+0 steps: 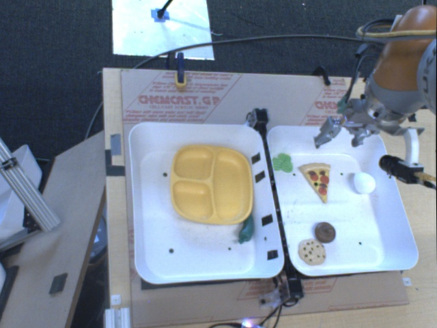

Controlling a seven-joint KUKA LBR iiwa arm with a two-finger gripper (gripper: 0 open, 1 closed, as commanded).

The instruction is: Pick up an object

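I can read red letters that say "CHEMCAST GP" on the brown board [198,91] that lies under my two white bins. The same red words are printed again on the board's right part, near my arm, but they are partly hidden there and I cannot read them whole. There is smaller red print around the big word, and it is too tiny and blurry for me to read.

Dark carpet floor [54,60] surrounds a cardboard-topped bench [205,94].
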